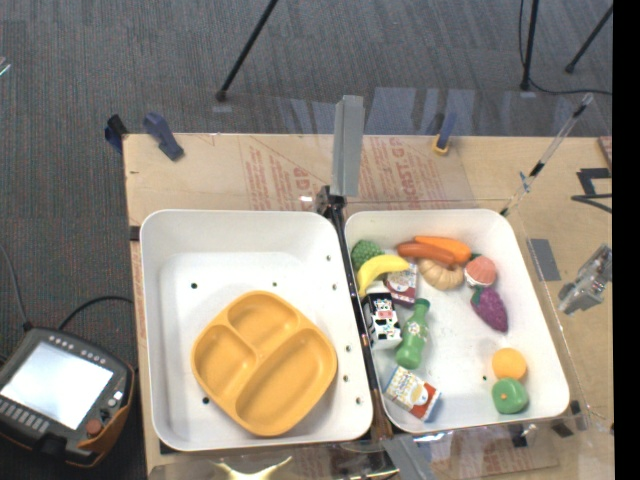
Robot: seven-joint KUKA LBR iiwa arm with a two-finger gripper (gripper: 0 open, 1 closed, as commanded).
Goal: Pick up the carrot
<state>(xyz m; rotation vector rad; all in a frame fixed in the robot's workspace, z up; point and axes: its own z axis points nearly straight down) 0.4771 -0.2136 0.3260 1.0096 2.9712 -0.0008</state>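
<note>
Smooth, slightly glossy plastic: the carrot [443,245], yellow divided plate [264,362] and white bins [160,238]; matt wooden bench [260,173].

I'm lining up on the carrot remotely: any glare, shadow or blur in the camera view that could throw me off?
Camera view: even, soft light; the carrot is sharp, unshadowed, orange against the white right bin. Faint reflections from clear panels cross the bench behind the bins. The gripper at the right edge is small and blurry.

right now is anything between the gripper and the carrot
Nothing visible blocks a drop from above: the carrot lies on top at the right bin's far side. The gripper sits outside that bin's right wall, which lies between them.
</note>
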